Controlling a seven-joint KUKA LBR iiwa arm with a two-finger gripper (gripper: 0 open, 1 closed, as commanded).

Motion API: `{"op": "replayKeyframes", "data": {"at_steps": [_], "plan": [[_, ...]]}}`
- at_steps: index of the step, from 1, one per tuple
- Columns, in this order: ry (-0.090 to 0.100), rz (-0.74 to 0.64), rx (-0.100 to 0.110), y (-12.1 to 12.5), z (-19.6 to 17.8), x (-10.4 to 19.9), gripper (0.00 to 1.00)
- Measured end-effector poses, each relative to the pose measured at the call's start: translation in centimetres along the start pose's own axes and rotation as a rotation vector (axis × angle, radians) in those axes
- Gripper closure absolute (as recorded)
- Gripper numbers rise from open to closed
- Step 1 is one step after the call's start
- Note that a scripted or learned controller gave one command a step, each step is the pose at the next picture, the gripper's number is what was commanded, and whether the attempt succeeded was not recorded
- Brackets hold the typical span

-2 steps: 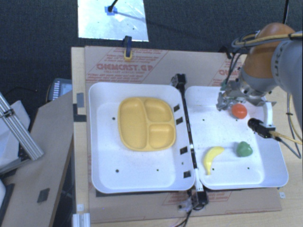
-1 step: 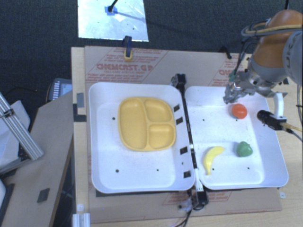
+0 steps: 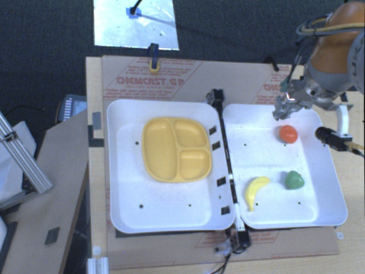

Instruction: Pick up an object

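The hand (image 3: pixel 283 108) is hovering over the right bin's (image 3: pixel 328 210) far edge, gripping nothing; how far open it is, I cannot tell. The tomato (image 3: pixel 288 134) is lying just beside it. Next, it needs lowering squarely over that.

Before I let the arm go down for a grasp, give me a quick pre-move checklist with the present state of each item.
1. Target in reach: the orange-red ball lies in the right bin, close below the gripper: ok.
2. Room around the target: the green object and the banana lie apart from it: ok.
3. Gripper lined up over the ball: it sits toward the bin's far edge, a little off: not ok.
4. Fingers open: cannot tell.
5. Nothing carried already: cannot tell.
6. Yellow divided plate is out of the way in the left bin: ok.
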State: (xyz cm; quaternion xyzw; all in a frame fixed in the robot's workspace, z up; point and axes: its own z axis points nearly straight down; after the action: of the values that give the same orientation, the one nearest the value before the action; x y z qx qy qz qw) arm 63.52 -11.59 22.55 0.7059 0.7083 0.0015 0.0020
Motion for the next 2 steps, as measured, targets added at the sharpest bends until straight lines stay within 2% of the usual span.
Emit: {"op": "replayKeyframes", "data": {"at_steps": [1,2], "plan": [[0.001,-0.004,0.004,-0.8,0.3,4.8,1.00],[0.002,-0.005,0.004,-2.8,-0.5,9.0,1.00]]}}
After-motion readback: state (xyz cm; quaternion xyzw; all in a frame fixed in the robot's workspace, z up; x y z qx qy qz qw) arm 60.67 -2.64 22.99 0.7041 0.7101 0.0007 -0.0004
